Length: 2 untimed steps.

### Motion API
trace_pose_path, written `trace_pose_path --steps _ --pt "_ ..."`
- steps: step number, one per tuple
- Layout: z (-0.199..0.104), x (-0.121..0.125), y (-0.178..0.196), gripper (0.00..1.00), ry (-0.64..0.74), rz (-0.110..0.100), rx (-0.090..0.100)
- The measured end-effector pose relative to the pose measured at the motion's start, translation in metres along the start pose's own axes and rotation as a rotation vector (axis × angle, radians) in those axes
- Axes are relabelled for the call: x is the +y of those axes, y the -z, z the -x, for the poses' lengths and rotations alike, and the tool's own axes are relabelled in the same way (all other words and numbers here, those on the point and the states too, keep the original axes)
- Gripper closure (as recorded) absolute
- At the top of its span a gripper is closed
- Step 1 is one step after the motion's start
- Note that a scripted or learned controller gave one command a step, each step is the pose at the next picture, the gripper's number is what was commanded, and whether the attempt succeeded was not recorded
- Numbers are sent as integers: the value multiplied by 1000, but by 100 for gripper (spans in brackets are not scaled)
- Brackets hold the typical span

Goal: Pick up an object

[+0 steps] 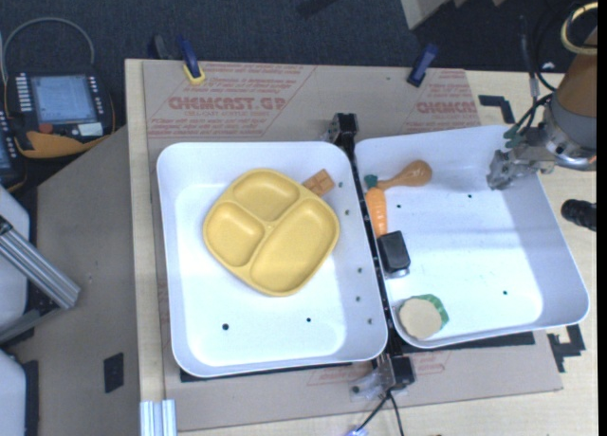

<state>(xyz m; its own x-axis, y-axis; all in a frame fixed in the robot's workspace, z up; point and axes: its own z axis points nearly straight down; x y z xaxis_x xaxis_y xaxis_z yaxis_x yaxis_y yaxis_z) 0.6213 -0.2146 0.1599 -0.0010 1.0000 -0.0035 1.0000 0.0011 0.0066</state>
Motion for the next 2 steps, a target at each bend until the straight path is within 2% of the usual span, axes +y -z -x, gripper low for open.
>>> trace_pose_path --steps 1,2 --pt "6 0 64 100 0 2 -1" --pt "6 1 111 100 0 1 0"
